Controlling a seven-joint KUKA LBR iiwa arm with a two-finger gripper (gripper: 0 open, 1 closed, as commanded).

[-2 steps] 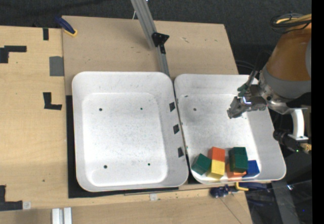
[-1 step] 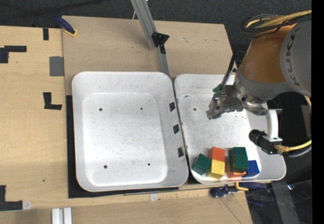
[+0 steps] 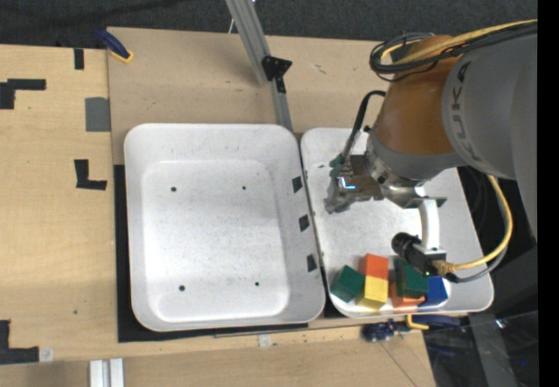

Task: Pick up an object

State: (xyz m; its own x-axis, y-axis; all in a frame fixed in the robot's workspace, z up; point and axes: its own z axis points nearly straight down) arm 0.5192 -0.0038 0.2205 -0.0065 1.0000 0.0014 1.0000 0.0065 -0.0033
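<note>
Broadly, the arm (image 3: 454,114) hangs over the right bin (image 3: 463,228), its grey and orange bulk covering much of that bin's far half, while the left bin (image 3: 210,228) lies well apart on the gripper's far side across the shared rims. The gripper (image 3: 342,193) sits low over the right bin's floor, close beside the inner wall that divides the two bins. Whether it is released or clenched cannot be told from this slanted view, and nothing can be seen gripped in it. The things to pick from lie toward the camera from the gripper, clustered in the near corner of the right bin: a green block (image 3: 348,283), a yellow block (image 3: 376,290), an orange block (image 3: 376,266), a darker green block (image 3: 412,280) and a blue block (image 3: 436,291), packed touching one another. The green block looks nearest to the gripper and most exposed on its side. Bare bin floor separates gripper and cluster, so the approach seems open, though the near rim and the tight packing leave little room around each piece.
</note>
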